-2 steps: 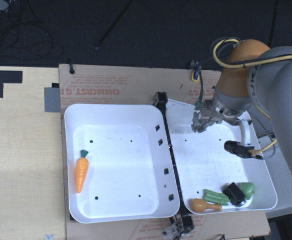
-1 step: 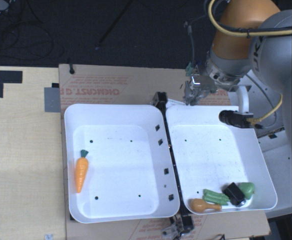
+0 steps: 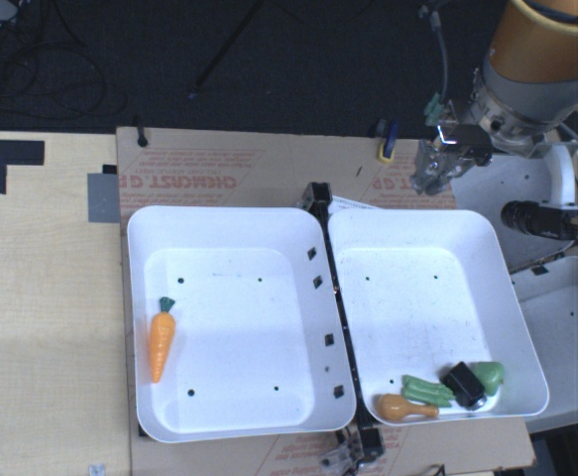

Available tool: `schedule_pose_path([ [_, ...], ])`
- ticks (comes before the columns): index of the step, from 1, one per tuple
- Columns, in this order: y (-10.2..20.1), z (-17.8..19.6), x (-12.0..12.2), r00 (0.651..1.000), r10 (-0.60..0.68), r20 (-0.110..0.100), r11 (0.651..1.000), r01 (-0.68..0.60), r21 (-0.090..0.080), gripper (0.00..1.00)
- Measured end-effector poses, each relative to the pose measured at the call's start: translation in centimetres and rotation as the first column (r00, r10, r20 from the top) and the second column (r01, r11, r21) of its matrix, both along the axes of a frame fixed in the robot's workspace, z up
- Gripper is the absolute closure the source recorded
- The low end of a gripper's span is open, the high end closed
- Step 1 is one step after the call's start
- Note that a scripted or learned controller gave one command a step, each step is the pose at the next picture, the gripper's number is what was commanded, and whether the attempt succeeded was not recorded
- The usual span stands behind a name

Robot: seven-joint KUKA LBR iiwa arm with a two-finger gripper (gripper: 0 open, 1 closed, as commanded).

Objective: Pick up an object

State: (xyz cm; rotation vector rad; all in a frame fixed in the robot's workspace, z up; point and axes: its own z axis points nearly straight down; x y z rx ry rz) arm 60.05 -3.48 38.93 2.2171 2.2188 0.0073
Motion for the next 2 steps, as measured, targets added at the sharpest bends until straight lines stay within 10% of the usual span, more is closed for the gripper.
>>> schedule_pose_path([
  [1,14.6,1.5,4.4,1.0,0.014,-0.005,1.0,-0.014,0.004,1.0],
  [2,18.8,13.2,-0.5,1.0,0.006,0.001,1.0,-0.006,0.004,1.0],
])
